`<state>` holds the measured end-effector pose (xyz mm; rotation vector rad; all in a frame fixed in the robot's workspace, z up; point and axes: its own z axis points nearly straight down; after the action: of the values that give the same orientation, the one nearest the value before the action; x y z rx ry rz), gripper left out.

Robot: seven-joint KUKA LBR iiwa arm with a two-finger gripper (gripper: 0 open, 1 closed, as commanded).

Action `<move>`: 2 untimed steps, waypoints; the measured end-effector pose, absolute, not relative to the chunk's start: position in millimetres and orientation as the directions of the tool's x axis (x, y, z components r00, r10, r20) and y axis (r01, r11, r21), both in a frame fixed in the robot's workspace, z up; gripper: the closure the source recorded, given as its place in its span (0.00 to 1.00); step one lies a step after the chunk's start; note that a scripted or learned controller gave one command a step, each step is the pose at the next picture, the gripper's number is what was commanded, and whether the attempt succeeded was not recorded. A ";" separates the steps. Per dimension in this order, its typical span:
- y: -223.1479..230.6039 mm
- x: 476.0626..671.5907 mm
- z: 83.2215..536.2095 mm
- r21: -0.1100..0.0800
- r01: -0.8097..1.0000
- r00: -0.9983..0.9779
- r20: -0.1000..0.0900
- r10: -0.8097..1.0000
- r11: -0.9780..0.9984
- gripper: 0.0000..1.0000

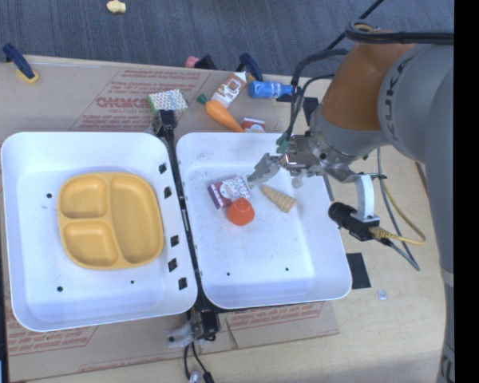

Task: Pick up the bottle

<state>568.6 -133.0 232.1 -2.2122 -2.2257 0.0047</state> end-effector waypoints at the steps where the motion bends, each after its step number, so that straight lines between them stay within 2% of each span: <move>1: -132.6 568.8 242.1 -0.007 1.000 -0.011 0.001 1.000 0.011 1.00; 2: -100.7 522.5 162.6 -0.007 0.967 0.255 0.000 0.967 -0.255 1.00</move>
<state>522.5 -100.7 162.6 -2.4846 -1.9138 0.0065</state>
